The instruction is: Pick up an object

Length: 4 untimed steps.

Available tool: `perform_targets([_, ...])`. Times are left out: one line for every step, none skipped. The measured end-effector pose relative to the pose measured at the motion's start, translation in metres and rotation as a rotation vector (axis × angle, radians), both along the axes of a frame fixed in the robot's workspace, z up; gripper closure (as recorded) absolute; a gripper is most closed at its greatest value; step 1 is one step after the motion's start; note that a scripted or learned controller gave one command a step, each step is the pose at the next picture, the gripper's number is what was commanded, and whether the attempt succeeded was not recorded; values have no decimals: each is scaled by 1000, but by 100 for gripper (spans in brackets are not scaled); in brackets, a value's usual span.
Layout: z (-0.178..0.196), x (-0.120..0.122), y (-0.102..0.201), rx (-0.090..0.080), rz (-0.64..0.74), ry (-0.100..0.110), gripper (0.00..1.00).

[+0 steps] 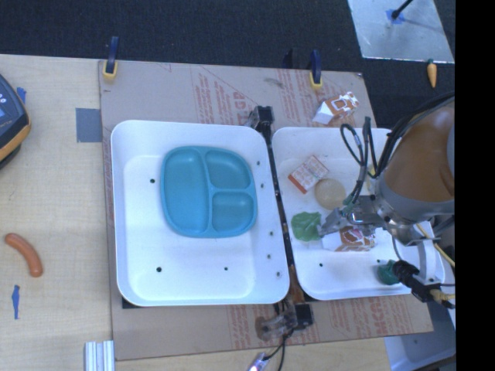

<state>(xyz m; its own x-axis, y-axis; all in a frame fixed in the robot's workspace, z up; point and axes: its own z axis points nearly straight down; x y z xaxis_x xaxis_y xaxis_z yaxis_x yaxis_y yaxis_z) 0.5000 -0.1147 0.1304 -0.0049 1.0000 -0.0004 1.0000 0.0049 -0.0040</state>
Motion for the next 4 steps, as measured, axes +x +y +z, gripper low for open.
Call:
perform_targets([-21, 15, -5, -8, -2, -18, 0])
perform_targets([-9, 17, -1, 0, 6, -18, 100])
perform_targets([-9, 17, 0, 0, 6, -18, 0])
perform_targets([-39, 83, 19, -1, 1, -1, 0])
